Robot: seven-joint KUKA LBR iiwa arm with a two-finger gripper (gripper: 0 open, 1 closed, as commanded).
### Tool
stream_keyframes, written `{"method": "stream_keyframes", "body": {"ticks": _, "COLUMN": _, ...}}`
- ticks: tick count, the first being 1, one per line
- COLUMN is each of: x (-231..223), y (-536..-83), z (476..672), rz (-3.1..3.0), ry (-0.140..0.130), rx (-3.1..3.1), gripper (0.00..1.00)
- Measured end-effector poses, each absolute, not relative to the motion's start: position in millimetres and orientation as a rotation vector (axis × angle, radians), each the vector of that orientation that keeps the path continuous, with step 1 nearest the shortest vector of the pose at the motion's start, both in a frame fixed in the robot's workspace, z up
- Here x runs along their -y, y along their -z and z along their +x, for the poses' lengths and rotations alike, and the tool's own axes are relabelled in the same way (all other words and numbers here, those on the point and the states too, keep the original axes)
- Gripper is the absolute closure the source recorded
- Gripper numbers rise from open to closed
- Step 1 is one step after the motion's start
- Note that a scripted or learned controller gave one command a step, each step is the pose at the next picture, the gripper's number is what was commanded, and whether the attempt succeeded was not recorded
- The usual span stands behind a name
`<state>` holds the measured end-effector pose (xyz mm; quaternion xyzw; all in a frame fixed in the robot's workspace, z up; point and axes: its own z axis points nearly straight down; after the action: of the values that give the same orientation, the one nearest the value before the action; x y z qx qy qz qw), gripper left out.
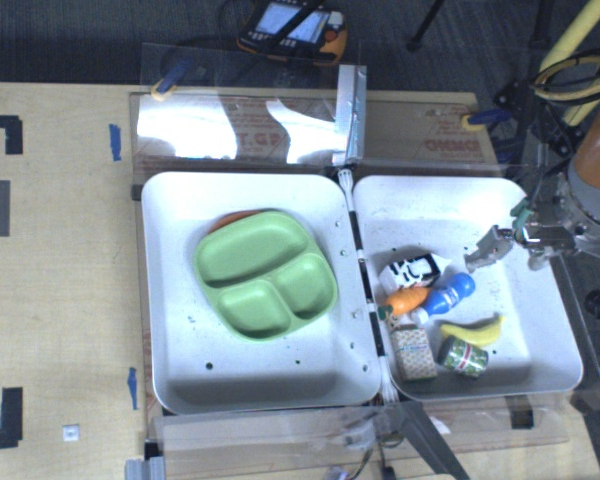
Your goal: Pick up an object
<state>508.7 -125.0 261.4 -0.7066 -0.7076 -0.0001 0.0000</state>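
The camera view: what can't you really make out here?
- Orange thing, left bin: mostly hidden under the green tray.
- Arm: cut off by the right edge.
- End effector: too blurred to read.
- Can label: too small to read.

Robotics lab: taped bench (pixel 60 268), tripod legs (pixel 440 8).

— Where is your arm?

— It comes in from the right edge, grey, with the orange band showing at the upper right, above the wrist. The wrist sits low and level, reaching leftward.

— And your claw (pixel 502 247)?

— It points left and slightly down from the wrist. One pale finger (pixel 487 249) sticks out clearly; the rest is too small and blurred for me to read.
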Motion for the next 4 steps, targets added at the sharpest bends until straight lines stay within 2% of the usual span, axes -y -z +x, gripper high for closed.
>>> {"method": "stream_keyframes", "body": {"ticks": 1, "x": 140, "y": -92, "z": 480.1, "rz": -2.091, "ry": 0.002, "rx": 2.346, "gripper": 0.0}}
{"method": "stream_keyframes", "body": {"ticks": 2, "x": 157, "y": -87, "z": 526.5, "rz": -2.185, "ry": 0.004, "rx": 2.263, "gripper": 0.0}}
{"method": "stream_keyframes", "body": {"ticks": 3, "x": 161, "y": -86, "z": 576.9, "rz": -1.975, "ry": 0.004, "rx": 2.45, "gripper": 0.0}}
{"method": "stream_keyframes", "body": {"ticks": 4, "x": 137, "y": -96, "z": 479.1, "rz": -1.983, "ry": 0.0, "rx": 2.435, "gripper": 0.0}}
